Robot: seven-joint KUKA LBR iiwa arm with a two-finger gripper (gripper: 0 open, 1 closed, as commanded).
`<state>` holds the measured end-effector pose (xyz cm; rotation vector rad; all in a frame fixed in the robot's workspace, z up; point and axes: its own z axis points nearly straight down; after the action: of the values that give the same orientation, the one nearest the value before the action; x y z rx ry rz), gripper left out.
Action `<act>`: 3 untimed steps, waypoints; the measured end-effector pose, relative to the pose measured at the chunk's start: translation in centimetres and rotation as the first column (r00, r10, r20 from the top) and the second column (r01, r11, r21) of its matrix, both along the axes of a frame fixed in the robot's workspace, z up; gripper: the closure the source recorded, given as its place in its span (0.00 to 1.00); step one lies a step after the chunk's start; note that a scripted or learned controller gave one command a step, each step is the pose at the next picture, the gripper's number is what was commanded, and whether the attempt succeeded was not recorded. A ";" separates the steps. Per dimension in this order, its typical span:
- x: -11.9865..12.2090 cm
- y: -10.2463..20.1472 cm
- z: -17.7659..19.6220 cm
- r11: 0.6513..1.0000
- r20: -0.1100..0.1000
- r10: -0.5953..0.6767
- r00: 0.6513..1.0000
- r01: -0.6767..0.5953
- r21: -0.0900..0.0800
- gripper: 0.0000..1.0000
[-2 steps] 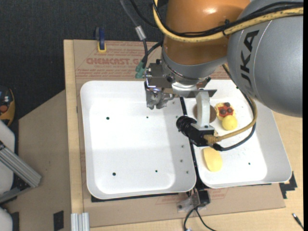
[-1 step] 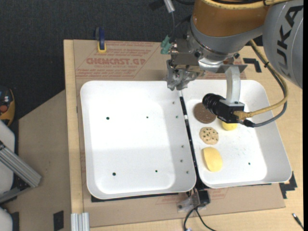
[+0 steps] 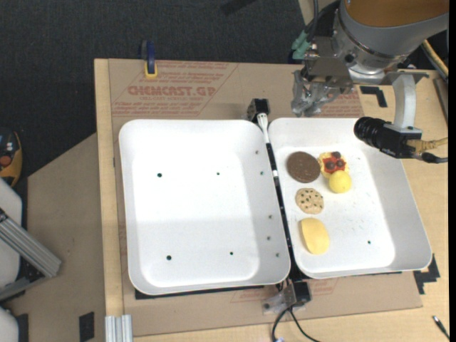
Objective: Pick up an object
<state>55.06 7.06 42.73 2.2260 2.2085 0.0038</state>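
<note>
A brown cardboard sheet [image 3: 178, 87] printed with red lettering covers the bench, and two shallow white bins sit on it side by side, clipped together along their shared edge. Taking the right bin [image 3: 385, 251] as the landmark, the left bin [image 3: 192, 205] lies against its left wall. Inside the right bin, toward its left half, a small cluster of toy foods sits close together: a dark brown round cookie [image 3: 303, 167] nearest the far-left corner, a red-and-yellow piece [image 3: 333, 163] just beside it to the right, a yellow lemon-like ball [image 3: 340, 182] touching that piece on its near side, a pale chocolate-chip cookie [image 3: 309, 201] below the brown one, and a yellow oblong piece [image 3: 315, 235] nearest the bin's front. The gripper [image 3: 313, 100] hangs just beyond the right bin's far rim, above the cardboard, apart from every item; nothing is between its fingers, though whether they are spread or closed cannot be told.
</note>
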 end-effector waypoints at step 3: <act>-4.4 -0.8 11.8 1.000 0.016 0.008 1.000 -0.008 0.006 1.00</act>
<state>50.70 6.29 54.54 2.2119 2.2129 0.0278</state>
